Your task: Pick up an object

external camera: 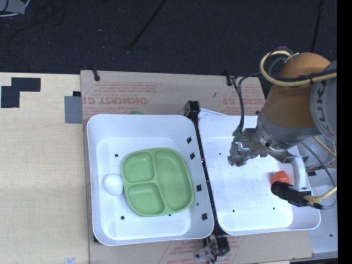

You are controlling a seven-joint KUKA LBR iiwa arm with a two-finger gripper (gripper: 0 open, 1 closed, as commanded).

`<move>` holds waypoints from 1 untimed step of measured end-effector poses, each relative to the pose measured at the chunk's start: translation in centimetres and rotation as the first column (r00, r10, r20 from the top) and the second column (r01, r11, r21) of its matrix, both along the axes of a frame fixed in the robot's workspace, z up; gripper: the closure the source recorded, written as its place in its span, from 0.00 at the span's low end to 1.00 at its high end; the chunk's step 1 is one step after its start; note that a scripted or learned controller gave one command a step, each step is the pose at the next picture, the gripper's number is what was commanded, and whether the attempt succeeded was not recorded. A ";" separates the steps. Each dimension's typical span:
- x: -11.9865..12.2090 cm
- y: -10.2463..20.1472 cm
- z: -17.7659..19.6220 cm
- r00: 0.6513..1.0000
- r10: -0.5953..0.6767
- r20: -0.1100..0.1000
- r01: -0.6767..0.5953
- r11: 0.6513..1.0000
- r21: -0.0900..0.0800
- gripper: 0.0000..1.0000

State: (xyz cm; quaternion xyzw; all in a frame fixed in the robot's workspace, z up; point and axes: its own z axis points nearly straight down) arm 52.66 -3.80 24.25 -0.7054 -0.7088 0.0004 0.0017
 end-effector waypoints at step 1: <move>1.2 5.3 0.5 1.000 0.000 0.001 0.000 1.000 0.000 1.00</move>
